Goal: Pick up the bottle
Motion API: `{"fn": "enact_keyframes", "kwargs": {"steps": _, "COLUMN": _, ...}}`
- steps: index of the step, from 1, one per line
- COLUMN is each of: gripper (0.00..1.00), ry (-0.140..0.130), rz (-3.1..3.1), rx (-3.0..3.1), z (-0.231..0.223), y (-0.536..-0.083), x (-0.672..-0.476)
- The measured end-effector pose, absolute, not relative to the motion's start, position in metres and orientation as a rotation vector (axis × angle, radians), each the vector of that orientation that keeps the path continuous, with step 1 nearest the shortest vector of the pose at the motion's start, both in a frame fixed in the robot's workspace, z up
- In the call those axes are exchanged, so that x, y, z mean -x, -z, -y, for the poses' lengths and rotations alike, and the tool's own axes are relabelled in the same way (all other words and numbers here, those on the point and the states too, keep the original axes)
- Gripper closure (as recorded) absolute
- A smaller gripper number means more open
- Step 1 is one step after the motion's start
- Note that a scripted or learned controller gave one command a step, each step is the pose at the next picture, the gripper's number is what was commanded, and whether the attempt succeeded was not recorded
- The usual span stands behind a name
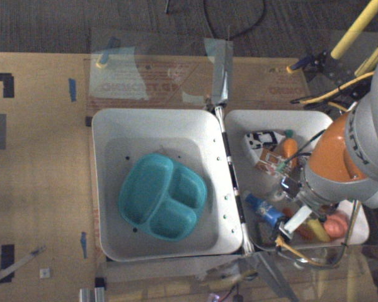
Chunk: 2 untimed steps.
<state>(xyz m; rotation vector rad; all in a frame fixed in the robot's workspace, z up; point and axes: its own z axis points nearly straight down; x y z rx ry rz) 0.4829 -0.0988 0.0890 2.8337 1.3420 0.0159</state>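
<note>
My arm (337, 157) hangs over the right bin (271, 114), gripper (288, 201) near the unlifted blue bottle (265, 210), its state unreadable to me.

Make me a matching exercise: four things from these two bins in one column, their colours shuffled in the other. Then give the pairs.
Things
1. divided plate
2. bottle
3. carrot-shaped toy
4. round toy

Colours
A. orange
B. pink
C. teal
D. blue

Pairs: 1-C, 2-D, 3-A, 4-B
</note>
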Motion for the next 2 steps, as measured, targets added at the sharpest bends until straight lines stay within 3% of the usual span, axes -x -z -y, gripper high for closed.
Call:
{"fn": "enact_keyframes", "kwargs": {"steps": 1, "gripper": 1.00, "ry": -0.016, "rz": -1.338, "rx": -2.834, "z": 0.1009, "y": -0.0990, "x": -0.4829}}
{"fn": "enact_keyframes", "kwargs": {"steps": 2, "gripper": 0.00, "ry": -0.015, "rz": -1.338, "rx": -2.834, "z": 0.1007, "y": -0.0989, "x": -0.4829}}
